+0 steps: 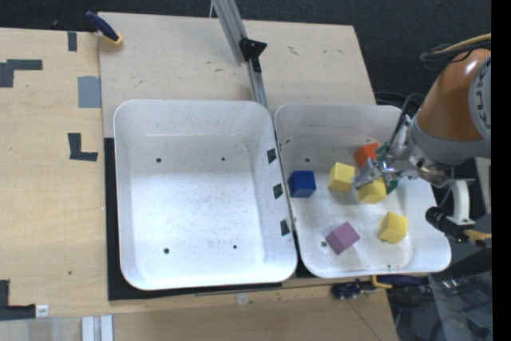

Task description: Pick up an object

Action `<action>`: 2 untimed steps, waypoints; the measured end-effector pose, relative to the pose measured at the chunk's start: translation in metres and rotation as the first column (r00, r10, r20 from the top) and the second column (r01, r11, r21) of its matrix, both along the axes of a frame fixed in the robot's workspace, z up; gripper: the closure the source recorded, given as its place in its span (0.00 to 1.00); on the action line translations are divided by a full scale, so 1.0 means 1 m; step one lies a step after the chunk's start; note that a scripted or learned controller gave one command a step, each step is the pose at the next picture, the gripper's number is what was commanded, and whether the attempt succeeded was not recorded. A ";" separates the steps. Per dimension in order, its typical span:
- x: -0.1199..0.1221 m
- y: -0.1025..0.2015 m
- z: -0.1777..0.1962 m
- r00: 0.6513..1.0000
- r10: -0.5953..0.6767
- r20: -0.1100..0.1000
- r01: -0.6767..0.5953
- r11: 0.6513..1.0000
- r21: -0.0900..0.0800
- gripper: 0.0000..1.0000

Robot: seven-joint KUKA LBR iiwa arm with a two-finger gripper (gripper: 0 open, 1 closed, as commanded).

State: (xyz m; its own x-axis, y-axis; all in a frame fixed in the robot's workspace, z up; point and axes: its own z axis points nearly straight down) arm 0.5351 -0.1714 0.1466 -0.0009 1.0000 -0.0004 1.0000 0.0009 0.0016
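While the arm (451, 112) reaches in from three o'clock, its gripper (382, 168) sits low in the right bin (319, 124), down among a cluster of blocks. Whether it is open or closed on anything cannot be told from the camera view, since the wrist covers it. An orange block (366, 152) lies just at its eleven o'clock, a yellow block (371, 192) just at its six o'clock with a green piece (392, 187) beside that, and another yellow block (342, 176) at nine o'clock. A blue block (302, 184) rests farther toward nine o'clock, a purple block (342, 237) at seven, a third yellow block (393, 227) at six. The left bin (128, 124) adjoins at nine o'clock
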 end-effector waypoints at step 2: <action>0.009 -0.003 0.099 1.000 0.000 0.002 0.000 1.000 -0.001 1.00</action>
State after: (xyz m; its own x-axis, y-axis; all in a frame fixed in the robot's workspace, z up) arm 0.5445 -0.1747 0.2458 -0.0009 1.0000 -0.0016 1.0000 0.0009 0.0037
